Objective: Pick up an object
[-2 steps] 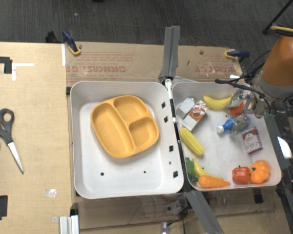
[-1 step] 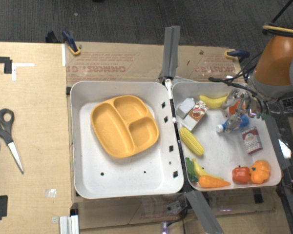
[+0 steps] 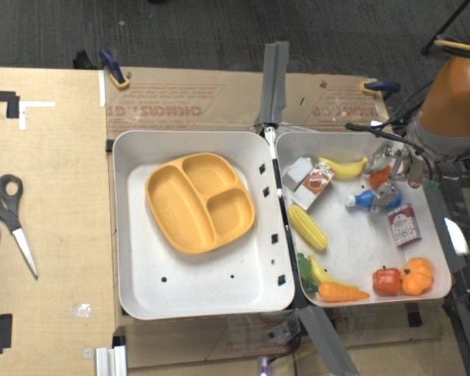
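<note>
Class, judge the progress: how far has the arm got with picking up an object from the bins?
Done: the gripper has reached the right bin, low over a blue object. In hand: nothing visibly; its fingers are too blurred to judge. Left: the grasp and lift. The banana, corn, carrot and tomato lie in that bin; the yellow plate in the left.

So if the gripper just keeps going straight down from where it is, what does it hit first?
Probably the blue bottle lying just below the gripper in the right bin, though depth is hard to judge from this slanted view; the red-and-white carton lies close beside it.
</note>
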Tool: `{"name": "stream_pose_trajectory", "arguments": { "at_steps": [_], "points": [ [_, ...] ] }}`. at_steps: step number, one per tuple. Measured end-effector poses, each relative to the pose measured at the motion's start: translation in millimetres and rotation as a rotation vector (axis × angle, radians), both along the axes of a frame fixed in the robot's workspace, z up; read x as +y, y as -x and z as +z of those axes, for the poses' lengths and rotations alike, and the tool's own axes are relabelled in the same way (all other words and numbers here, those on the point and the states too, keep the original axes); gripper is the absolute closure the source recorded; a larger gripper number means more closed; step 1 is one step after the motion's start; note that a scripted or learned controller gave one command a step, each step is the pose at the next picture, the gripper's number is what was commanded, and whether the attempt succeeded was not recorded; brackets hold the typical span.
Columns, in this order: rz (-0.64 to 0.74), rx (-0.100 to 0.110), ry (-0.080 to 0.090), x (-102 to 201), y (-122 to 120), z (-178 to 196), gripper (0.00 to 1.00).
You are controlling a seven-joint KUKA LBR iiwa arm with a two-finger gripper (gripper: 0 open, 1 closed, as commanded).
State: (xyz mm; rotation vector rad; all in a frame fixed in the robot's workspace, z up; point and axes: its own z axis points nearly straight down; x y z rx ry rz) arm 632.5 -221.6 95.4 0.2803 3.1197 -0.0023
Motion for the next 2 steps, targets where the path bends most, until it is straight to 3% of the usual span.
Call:
{"name": "stream_pose_trajectory", "arguments": {
  "at_steps": [1, 2],
  "points": [
    [0.001, -0.007, 0.001, 0.5, -2.0, 11.4, 1.0],
    [0.003, -0.005, 0.0, 1.6, -2.0, 11.1, 0.0]
  ]
}}
